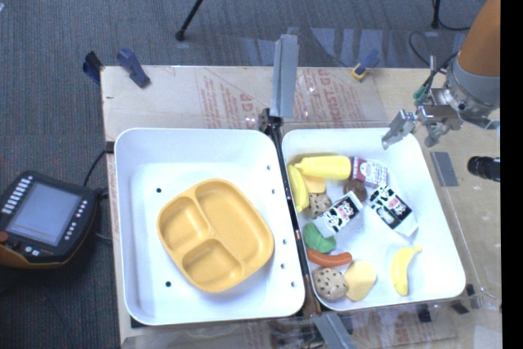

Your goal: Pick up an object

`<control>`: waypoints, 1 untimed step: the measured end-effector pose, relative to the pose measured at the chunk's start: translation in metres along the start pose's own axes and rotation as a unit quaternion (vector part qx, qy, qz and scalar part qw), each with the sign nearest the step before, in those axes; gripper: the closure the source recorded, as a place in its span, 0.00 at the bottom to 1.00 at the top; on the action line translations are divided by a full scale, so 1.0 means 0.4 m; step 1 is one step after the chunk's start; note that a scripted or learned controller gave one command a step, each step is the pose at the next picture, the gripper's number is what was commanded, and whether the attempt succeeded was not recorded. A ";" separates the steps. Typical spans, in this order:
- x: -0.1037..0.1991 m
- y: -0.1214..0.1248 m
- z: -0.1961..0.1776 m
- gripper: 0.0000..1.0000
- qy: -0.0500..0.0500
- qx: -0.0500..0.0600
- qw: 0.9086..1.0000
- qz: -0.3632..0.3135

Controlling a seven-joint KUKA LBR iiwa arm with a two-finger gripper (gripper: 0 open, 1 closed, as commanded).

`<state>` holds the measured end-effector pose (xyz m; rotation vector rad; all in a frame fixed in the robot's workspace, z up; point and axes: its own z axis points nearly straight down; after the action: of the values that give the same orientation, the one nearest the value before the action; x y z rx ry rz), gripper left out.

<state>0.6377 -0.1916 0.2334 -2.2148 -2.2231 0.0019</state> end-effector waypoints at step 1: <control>-0.015 0.021 0.321 0.00 -0.001 -0.003 1.000 0.022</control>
<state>0.6456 -0.1974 0.1050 -2.2676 -2.1783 -0.0036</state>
